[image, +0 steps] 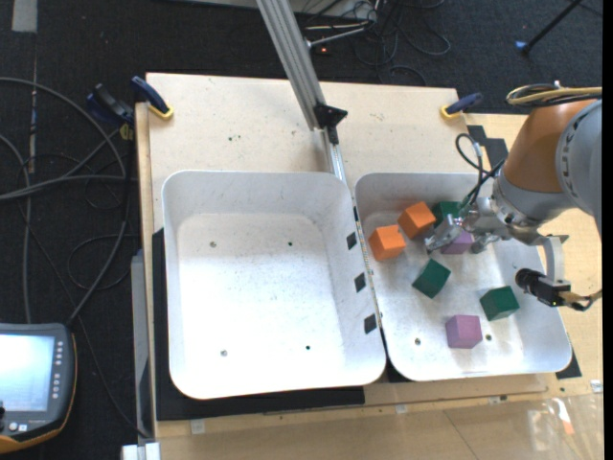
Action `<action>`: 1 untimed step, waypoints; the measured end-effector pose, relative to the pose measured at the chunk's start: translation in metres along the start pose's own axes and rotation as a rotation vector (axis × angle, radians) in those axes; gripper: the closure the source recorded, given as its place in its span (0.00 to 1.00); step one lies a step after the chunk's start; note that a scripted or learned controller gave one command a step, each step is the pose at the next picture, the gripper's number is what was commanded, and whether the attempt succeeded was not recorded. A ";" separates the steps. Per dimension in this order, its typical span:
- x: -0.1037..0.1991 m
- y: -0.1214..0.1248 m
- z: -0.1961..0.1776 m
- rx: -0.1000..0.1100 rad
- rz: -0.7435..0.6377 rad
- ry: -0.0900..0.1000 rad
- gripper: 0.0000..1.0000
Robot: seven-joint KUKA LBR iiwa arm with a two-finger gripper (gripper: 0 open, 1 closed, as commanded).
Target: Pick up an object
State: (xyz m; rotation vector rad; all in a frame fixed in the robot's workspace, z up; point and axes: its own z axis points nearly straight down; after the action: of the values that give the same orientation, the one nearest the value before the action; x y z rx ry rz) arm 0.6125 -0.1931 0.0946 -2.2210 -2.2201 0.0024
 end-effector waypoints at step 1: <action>0.000 0.000 -0.011 -0.002 -0.001 0.000 1.00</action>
State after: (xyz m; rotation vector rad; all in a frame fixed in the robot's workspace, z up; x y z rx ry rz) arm 0.6130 -0.1931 0.1054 -2.2217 -2.2220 0.0007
